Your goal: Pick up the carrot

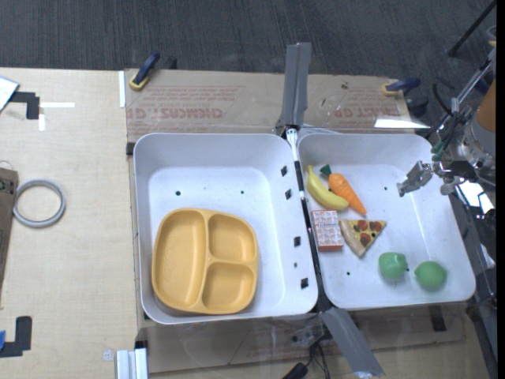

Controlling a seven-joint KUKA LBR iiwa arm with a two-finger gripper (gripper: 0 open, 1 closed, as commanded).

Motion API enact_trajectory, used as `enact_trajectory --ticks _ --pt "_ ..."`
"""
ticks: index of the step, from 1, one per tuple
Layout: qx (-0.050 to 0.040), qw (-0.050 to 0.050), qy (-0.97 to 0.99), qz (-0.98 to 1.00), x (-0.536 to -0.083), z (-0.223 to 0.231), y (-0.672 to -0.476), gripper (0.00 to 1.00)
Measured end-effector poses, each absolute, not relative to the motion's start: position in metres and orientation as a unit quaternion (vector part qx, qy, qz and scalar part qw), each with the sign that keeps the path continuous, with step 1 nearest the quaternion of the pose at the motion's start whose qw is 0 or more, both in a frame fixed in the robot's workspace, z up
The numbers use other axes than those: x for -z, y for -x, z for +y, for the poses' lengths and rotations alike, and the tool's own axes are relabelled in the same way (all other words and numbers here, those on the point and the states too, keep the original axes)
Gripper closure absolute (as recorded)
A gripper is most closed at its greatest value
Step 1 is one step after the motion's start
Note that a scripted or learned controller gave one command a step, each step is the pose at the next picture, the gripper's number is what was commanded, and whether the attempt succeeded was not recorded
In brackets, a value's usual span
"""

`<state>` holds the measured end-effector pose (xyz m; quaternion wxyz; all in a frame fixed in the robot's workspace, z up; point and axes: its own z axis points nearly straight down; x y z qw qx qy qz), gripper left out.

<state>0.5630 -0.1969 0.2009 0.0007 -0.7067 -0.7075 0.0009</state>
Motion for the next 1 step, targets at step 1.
enact_trajectory --ticks 1 --pt "-0.0006 0.0 0.661 -0.751 -0.1603 -0.1223 -0.6137 0.0"
